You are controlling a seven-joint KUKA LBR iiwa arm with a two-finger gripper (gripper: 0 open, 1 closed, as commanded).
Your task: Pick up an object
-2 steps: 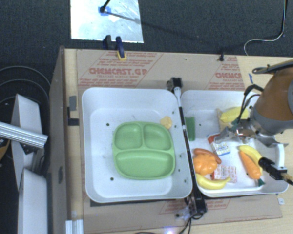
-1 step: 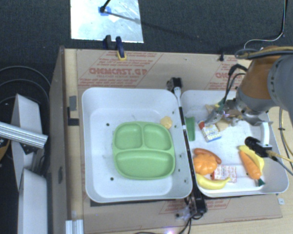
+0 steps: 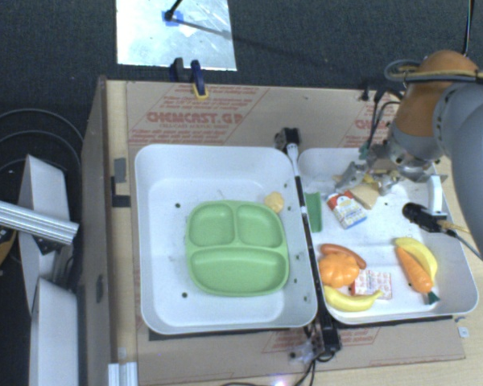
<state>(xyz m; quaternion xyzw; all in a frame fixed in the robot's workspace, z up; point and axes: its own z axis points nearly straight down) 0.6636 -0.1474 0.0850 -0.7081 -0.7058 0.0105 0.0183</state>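
Approach step: claw (image 3: 376, 177) is hovering over the tan block (image 3: 365, 191) in right bin (image 3: 467, 292); whether it is released or clenched I cannot tell; descent and closure are seemingly needed next.

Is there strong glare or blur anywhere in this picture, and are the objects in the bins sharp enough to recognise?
In the camera view, the foil sheet beyond the bench glares white; the arm looks soft at the right; the green tray, the carrot and the bananas are slightly grainy but easy to recognise.
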